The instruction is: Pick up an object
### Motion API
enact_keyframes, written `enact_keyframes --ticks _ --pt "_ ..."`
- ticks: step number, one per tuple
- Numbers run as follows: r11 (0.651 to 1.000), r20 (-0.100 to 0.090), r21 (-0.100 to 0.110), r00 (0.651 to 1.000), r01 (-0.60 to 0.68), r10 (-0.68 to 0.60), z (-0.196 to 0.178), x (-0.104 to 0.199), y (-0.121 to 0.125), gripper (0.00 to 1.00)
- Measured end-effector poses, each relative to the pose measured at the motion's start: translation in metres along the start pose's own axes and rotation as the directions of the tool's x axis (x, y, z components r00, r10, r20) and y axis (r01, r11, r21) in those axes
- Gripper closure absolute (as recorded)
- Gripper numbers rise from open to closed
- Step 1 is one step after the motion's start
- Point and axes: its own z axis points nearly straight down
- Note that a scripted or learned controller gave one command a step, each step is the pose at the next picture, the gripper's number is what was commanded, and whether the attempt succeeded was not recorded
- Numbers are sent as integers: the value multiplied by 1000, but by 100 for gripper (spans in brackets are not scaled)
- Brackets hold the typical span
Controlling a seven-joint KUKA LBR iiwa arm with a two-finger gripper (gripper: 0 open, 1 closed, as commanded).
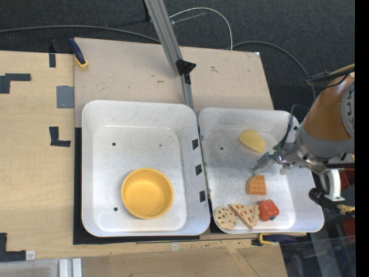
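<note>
White plastic makes up both shallow bins, set side by side on the pale wooden counter (34, 172). The left bin (101, 117) holds a yellow bowl (147, 193), upright, near its front edge and a little right of centre.

The right bin (228, 126) carries the small food pieces. A pale yellow lemon-shaped piece (252, 141) lies toward the back. An orange waffle-like square (257, 184) sits near the middle, well apart from the lemon piece. Along the front edge three pieces lie in a row, close together: a round tan cracker (224, 217) on the left, a wedge that looks like a pizza slice (245, 213) just beside it, and a red piece, perhaps a strawberry or pepper (268, 210), at the right end.

The arm (331, 117) comes in from the right, its orange band above the right bin's far side. The hand (266, 161) is low over the right bin, between the lemon piece and the waffle square, just above and to the right of the waffle. Its dark fingers (261, 164) point left and appear spread slightly apart, with nothing between them.

A grey metal pole (167, 30) runs diagonally from the top of the view down to the seam between the bins. A blue and yellow clamp (77, 52) sits at the board's back left corner.
</note>
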Motion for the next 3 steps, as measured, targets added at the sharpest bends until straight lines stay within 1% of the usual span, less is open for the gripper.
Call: enact_keyframes --ticks 1,2,3 --pt "1000 3 -6 1000 -1 1 37 0 1 0" --pt "1000 1 -5 1000 0 0 27 1 0 100" --pt "1000 2 -10 1000 0 0 -35 6 0 100"
